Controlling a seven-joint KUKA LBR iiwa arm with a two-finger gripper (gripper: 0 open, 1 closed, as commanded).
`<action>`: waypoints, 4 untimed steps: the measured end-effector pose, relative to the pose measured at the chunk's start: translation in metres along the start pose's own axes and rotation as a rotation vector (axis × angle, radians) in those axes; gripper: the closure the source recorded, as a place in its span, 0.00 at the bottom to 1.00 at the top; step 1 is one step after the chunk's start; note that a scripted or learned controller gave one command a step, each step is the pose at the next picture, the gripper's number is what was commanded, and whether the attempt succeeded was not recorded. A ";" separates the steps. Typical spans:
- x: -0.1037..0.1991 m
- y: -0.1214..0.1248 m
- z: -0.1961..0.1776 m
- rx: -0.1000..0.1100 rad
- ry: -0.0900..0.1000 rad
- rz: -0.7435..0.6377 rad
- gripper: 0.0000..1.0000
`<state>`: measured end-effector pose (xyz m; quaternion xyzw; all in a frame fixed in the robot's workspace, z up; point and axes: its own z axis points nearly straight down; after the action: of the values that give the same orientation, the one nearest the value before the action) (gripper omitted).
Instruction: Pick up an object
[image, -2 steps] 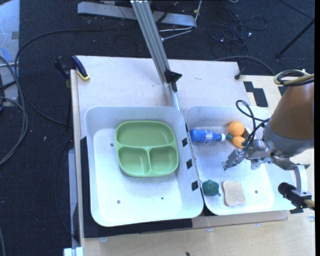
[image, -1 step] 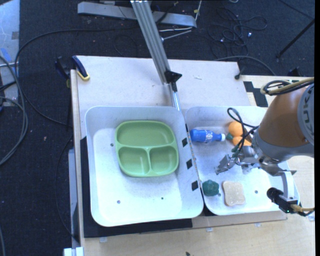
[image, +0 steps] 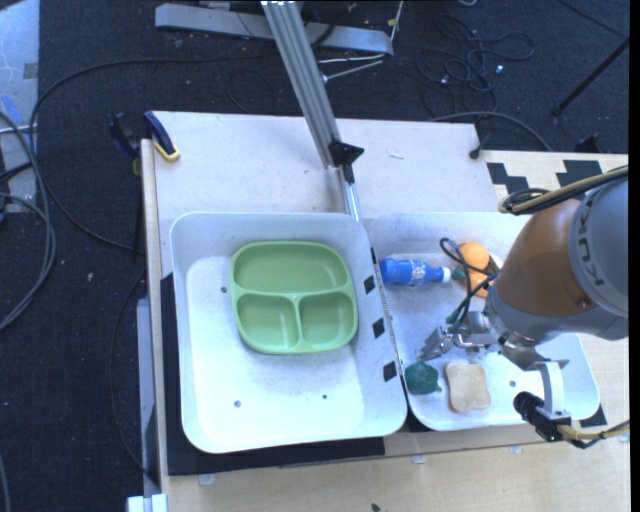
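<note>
My gripper hangs low over the right bin, its metal fingers pointing left and spread apart with nothing between them. Just below its tips lies a dark green lump at the bin's near left corner. A tan bread-like piece rests beside it, under the wrist. Farther back lie a blue bottle with a white cap and an orange toy, partly hidden by the arm.
The left bin holds a pale green divided plate. A slanted metal pole rises behind the bins. Black clips line the shared wall between the bins.
</note>
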<state>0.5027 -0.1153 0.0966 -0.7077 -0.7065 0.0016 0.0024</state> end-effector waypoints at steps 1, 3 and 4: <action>0.000 0.001 -0.013 -0.004 -0.001 0.002 1.00; 0.007 0.016 -0.124 -0.013 -0.003 -0.006 1.00; 0.007 0.017 -0.164 -0.010 -0.003 -0.005 1.00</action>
<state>0.5206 -0.1082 0.2603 -0.7058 -0.7084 -0.0012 -0.0022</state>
